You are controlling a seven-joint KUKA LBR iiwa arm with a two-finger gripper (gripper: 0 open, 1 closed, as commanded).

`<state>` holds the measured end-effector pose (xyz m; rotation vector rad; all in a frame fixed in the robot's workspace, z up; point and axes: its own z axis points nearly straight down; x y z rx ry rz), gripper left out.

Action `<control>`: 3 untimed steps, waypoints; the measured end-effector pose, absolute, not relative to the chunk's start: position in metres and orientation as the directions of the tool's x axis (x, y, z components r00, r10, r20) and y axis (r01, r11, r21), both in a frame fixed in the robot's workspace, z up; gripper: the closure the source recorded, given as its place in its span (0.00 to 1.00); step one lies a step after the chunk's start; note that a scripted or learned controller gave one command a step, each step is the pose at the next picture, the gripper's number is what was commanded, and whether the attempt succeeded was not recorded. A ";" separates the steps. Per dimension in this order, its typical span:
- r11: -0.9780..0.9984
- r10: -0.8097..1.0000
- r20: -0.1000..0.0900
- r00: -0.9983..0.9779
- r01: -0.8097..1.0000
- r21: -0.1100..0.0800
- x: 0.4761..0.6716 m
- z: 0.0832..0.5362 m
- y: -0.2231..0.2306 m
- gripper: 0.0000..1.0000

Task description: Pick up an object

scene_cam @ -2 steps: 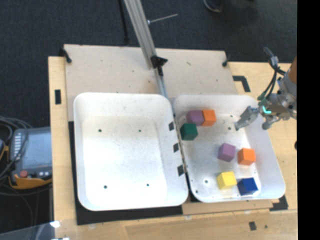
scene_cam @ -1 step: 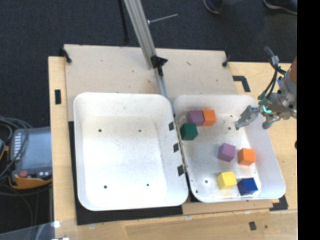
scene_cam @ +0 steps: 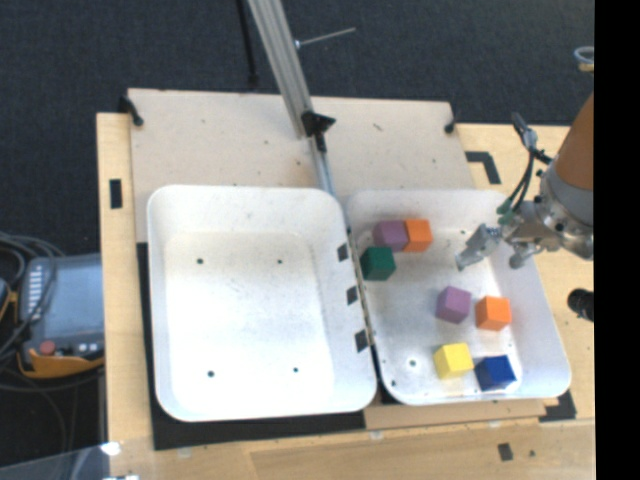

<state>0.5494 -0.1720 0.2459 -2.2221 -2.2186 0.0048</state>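
Grey gripper [scene_cam: 494,247] above right bin [scene_cam: 415,383]

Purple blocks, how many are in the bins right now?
2, both in the right bin. One purple block sits near the far-left corner, touching an orange block. The other purple block lies mid-bin beside another orange one. None looks hidden.

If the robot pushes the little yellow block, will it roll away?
Probably not: the yellow block looks like a cube with flat faces, so it should slide, not roll. It sits beside the blue block, so a push that way may nudge both.
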 end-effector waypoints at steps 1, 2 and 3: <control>-0.003 1.000 0.000 0.003 1.000 -0.004 0.547 0.198 -0.164 0.00; -0.003 1.000 0.000 0.003 1.000 -0.004 0.553 0.153 -0.167 0.00; -0.010 1.000 -0.002 0.010 1.000 0.005 0.555 0.167 -0.169 1.00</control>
